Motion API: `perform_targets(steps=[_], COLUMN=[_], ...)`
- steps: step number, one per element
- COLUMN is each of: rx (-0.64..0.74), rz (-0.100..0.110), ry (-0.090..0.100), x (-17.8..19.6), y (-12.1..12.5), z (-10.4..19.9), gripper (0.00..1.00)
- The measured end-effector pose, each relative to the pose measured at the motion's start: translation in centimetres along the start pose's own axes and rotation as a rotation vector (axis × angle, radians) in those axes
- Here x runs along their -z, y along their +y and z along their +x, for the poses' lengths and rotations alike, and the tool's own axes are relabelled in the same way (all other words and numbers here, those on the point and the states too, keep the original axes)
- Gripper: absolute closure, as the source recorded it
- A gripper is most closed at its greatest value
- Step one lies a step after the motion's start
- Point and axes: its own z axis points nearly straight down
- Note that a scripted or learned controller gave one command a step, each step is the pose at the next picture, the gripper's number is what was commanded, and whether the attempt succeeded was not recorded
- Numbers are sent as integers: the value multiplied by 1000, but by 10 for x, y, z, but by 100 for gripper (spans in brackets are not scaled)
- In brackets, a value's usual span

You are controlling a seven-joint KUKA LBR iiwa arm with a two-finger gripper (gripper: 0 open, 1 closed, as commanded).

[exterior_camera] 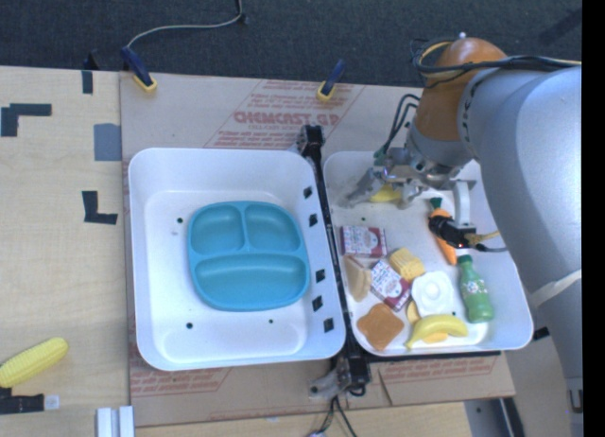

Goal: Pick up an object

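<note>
Camera view places the gripper (389, 186) low in the right bin's (510, 326) upper part; whether it grips anything cannot be told. Toy food crowds that bin's lower half: banana (437, 329), green bottle (475, 289), toast (380, 325), a red-labelled packet (363, 240) whose print is unreadable. Left bin (151, 236) holds a blue divided plate (250, 254) with bare floor around it. Cardboard (274, 118) reads "CHEMCAST".

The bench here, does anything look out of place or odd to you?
One thing stands out: a yellow toy corn cob lies on the bare wood of the bench at the lower left, outside both bins. The other toy food sits crowded in the right bin, while the left bin holds a blue divided plate.
</note>
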Motion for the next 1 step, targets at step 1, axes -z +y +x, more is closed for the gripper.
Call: perform_targets(steps=[1], rx=[2], rz=[2], ry=[-1], x=[9], y=[0], z=[0], gripper=[100])
